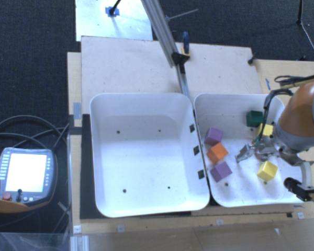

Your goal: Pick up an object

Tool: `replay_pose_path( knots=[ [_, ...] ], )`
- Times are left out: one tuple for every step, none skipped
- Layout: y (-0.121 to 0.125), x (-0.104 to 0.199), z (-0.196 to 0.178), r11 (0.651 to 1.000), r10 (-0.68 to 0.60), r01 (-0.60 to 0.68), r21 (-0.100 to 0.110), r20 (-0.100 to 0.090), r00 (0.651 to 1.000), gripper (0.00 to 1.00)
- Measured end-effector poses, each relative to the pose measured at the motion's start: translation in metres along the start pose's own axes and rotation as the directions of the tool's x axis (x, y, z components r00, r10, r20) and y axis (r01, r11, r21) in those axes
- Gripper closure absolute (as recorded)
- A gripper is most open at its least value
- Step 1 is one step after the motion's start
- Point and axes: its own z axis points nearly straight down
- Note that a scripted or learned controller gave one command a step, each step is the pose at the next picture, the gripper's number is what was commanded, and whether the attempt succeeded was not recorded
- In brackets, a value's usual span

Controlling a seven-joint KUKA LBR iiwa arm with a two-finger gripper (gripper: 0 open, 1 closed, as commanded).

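In the right bin (235,195) lie several small blocks. A purple block (213,136), an orange block (217,152) and a second purple block (221,170) form a column near the bin's left wall. A yellow block (267,171) sits toward the right, a dark green block (254,118) lies at the back, and another yellow block (266,130) peeks out beside the arm. My gripper (244,153) hangs low over the bin floor between the orange block and the yellow block, open, with nothing between its fingers.
The left bin (102,140) stands beside the right one, sharing a middle wall. A metal pole (162,27) slants over the back board. A teach pendant (23,179) lies on the floor at the far left. The arm's orange band (303,114) overhangs the right bin's right side.
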Motion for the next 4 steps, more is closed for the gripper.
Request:
replay_pose_path(
  knots=[
    [0.002,0.0,-0.013,1.0,-0.003,0.003,-0.005,0.001,1.0,1.0],
    [-0.002,-0.007,-0.074,1.0,-0.001,0.001,-0.009,0.003,1.0,1.0],
    [0.0,-0.007,-0.117,1.0,-0.002,0.002,-0.009,0.003,1.0,1.0],
    [0.029,0.04,-0.113,1.0,-0.009,0.009,-0.006,-0.001,1.0,1.0]
  ],
)
